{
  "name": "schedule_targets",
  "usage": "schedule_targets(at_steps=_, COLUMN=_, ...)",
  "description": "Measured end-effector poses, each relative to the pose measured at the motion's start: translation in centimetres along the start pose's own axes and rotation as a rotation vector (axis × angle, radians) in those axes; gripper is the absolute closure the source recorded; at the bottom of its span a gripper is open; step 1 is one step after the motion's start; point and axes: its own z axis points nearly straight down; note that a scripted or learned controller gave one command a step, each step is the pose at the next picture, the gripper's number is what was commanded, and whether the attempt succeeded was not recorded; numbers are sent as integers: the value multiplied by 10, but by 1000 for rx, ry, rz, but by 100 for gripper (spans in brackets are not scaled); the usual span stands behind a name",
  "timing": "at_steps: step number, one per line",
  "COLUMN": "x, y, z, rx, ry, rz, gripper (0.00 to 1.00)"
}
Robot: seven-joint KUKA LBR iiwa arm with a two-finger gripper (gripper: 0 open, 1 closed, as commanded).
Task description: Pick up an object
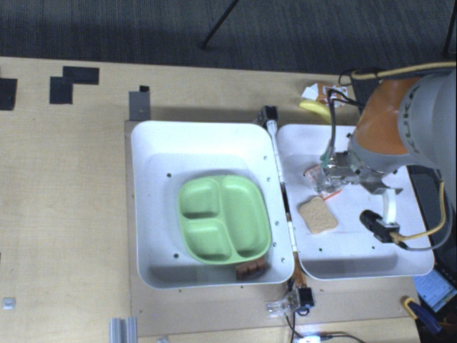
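Jaws: they hang low inside the right bin (357,264), just beyond the tan slice (318,215) on its far side. I cannot tell if they are open or closed, and I see nothing clearly between them.
Tan slice: a flat, pale brown piece like bread or a sponge. It lies on the white floor of the right bin, a little turned, and seems just apart from the jaws.
Arm (428,120): grey, with the orange band (378,123) above the wrist. It stands to the right of the tan slice and farther back, bending down toward it.
Right bin: shallow and white, it carries the tan slice in its left half.
Left bin (153,191): it stands to the left of the tan slice, touching the right bin along one side.
Green plate (223,219): it has three compartments and lies flat in the left bin, well to the left of the tan slice.
Brown thing (250,269): small and dark, left of the tan slice and nearer to me, partly under the near edge of the green plate.
Yellow thing (312,106): it lies on the tabletop (64,191), well beyond the tan slice and outside the bins.
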Motion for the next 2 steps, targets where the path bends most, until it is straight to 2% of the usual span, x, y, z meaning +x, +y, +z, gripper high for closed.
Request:
schedule_targets(at_steps=1, x=0, y=0, z=0, rx=0, ry=0, rz=0, gripper=0)
schedule_targets(at_steps=2, x=1, y=1, z=-11, rx=-2, ry=0, rz=-2, gripper=100)
